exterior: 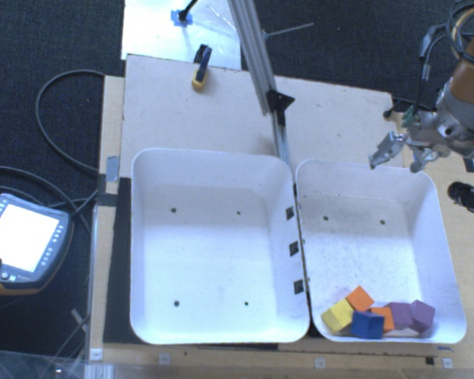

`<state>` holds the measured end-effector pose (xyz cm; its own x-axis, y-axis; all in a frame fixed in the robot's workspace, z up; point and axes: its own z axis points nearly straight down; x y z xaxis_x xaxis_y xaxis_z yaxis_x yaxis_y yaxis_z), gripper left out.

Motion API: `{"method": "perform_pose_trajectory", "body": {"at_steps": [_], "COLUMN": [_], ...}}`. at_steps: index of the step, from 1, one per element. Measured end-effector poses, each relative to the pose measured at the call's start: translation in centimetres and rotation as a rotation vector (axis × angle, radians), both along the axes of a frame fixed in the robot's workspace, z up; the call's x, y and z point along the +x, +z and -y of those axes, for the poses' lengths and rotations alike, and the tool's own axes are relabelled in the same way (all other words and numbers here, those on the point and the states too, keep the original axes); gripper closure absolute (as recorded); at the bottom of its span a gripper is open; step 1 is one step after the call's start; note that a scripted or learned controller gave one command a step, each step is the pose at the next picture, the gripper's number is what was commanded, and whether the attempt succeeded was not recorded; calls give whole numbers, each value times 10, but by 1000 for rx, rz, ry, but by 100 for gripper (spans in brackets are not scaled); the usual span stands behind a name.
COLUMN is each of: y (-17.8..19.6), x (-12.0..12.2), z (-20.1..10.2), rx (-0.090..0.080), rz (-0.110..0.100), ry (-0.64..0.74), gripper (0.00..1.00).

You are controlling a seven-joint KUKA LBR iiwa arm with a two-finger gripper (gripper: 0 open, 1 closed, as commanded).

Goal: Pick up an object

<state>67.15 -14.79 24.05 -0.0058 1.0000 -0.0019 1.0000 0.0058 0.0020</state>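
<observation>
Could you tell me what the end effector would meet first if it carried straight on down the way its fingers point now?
Probably the far rim of the right bin, or its bare floor just inside; depth is unclear. The end effector hangs open above that edge, well away from the blocks.

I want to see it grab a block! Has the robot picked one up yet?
Not yet. The pincer hangs open over the far rim of the right bin with nothing between its fingers. The blocks all sit bunched in the near corner of that bin: yellow, orange, blue and purple ones. What's left is everything: move over to the pile, go down, close on a block and lift it.
</observation>
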Motion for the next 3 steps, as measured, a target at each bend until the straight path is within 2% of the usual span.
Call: {"method": "perform_pose_trajectory", "body": {"at_steps": [1,2,3], "y": [56,28,-38], "x": [-15,-90,-80], "z": [36,14,-40], "rx": [-3,3,5], "rz": [6,-6,-6], "ry": [-7,-6,3], "gripper": [0,0,0]}}
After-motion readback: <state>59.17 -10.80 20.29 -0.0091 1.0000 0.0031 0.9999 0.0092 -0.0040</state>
